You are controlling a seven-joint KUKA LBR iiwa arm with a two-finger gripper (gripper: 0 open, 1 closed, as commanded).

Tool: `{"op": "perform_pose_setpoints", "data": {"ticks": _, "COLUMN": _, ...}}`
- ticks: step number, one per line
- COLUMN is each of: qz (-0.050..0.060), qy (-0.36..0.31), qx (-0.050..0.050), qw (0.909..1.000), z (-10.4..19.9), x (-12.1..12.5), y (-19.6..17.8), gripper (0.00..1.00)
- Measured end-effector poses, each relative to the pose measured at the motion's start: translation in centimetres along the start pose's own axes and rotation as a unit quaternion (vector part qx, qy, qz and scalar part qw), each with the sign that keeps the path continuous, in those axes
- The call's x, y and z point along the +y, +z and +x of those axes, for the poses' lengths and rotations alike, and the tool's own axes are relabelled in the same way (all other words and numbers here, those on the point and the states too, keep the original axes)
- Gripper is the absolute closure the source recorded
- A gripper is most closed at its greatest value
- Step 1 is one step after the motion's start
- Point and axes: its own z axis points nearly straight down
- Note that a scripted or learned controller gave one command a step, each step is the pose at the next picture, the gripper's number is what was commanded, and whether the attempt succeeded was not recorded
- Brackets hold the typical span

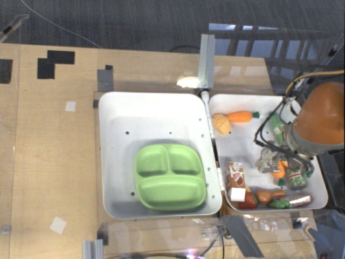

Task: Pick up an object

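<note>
1. The metal gripper [276,163] hangs low in the right white bin [245,139], near its right wall; I cannot tell its state.
2. A small orange-and-green toy [288,177] lies just beside it, toward the near-right corner.

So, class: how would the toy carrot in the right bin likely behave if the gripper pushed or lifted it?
The carrot looks rounded and tapered, so it may roll or pivot when pushed. It looks like smooth plastic, so probably light, stiff and a bit slippery.

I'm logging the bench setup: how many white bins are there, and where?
2. The left bin holds a green divided plate. The right bin holds toy food, with the arm over its right side, possibly hiding more items.
</note>
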Motion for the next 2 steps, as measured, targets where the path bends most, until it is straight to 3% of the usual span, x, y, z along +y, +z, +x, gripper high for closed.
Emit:
{"op": "perform_pose_setpoints", "data": {"ticks": 1, "qz": -0.004, "qy": -0.015, "qx": 0.009, "qw": 0.9998, "z": -3.1, "x": 7.7, "y": -9.9, "gripper": 1.00}}
{"op": "perform_pose_setpoints", "data": {"ticks": 2, "qz": -0.003, "qy": -0.087, "qx": 0.014, "qw": 0.9961, "z": -1.7, "x": -0.8, "y": -10.6, "gripper": 1.00}}
